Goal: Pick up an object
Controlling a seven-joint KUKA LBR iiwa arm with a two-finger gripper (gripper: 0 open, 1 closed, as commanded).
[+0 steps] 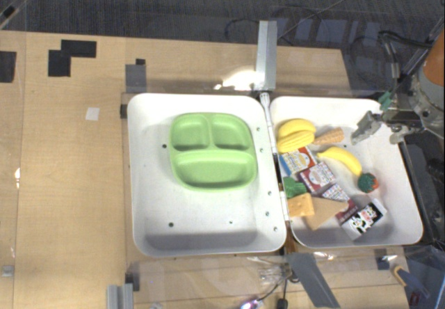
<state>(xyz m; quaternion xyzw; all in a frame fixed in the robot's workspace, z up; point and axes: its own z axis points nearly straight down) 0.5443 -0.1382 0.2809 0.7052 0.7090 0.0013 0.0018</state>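
My fingers (379, 125) hang open, gripping nothing; the banana (342, 159) lies just below-left of them, other toys beyond, so the pick is still ahead

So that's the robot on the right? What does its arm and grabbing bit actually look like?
Yes. At the frame's right edge, a patch of the arm's orange band shows. Below it sits a blocky grey metal end effector with small teal-green details, and a pale grey finger slanting out over the right bin. Dark cables run nearby.
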